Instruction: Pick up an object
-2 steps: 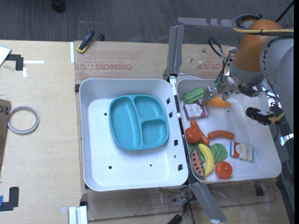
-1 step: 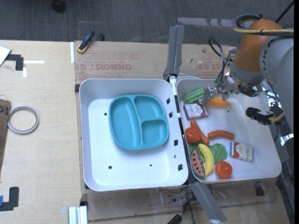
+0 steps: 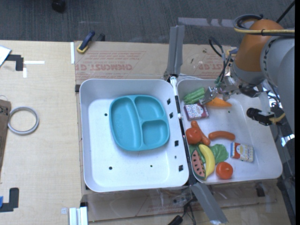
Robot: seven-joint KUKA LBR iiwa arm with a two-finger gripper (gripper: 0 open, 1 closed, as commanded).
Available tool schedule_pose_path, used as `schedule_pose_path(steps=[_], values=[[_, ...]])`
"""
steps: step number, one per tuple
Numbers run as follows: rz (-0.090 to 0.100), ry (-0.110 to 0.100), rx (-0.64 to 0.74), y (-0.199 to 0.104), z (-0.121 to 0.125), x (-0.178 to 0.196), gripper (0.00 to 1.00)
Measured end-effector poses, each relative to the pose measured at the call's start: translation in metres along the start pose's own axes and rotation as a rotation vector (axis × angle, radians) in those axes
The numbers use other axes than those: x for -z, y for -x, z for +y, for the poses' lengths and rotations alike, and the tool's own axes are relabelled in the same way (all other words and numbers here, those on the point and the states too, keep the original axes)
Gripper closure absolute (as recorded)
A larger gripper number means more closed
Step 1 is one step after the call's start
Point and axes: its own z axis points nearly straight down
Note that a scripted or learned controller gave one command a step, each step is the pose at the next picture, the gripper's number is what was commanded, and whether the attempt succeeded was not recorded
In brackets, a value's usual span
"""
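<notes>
Presently, two white bins are seen side by side in the middle of the frame. The left bin [image 3: 93, 139] holds a teal divided plate [image 3: 139, 122], lying flat near its centre. The right bin [image 3: 267, 165] holds the toy food. At its upper left a green pea pod [image 3: 193, 95] lies just above a small maroon packet [image 3: 194, 111]. An orange carrot [image 3: 218, 102] is seen just right of the pod, at the gripper [image 3: 218, 91], which is lowered at the upper middle of that bin; whether the fingers are open, closed or gripping the carrot cannot be told, since they are masked by the wrist. Lower down, a red sausage [image 3: 221, 135] lies at the bin's centre, with a red tomato [image 3: 193, 136] to its left. At the lower edge a watermelon slice [image 3: 198, 163], a banana [image 3: 207, 159], a green leaf [image 3: 219, 152] and a second tomato [image 3: 224, 170] are clustered, touching one another. A small white carton [image 3: 242, 152] lies just right of them. A roll of tape [image 3: 21, 120] rests on the bench at the far left.
</notes>
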Motion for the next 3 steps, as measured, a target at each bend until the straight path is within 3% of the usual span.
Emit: schedule_pose_path(steps=[3], values=[[0.0,0.0,0.0,0.0,0.0,0.0,0.0]])
